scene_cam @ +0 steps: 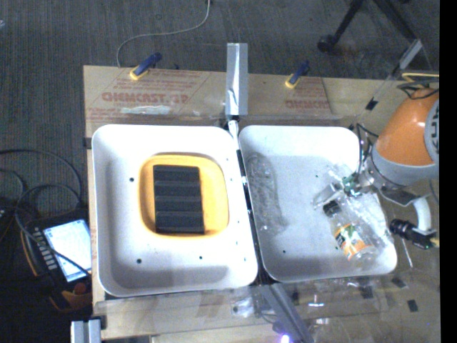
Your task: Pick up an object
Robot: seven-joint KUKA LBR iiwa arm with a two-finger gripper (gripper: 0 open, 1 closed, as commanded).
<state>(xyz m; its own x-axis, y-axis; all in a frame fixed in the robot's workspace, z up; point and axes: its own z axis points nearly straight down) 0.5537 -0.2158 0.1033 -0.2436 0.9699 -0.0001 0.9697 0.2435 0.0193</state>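
Here, hand (pixel 344 189) | over right bin (pixel 285 159) | opening cannot be told | beside clear plastic wrapper (pixel 350 224)

The board (pixel 150 95) under the bins carries faded red lettering that looks like "CHEMCAST GP".

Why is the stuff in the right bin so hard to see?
In the camera view, the crumpled clear plastic wrapper is see-through and catches glare against the bright shallow white right bin, so its edges blur; the yellow tray with a black ribbed insert in the left white bin shows sharply.
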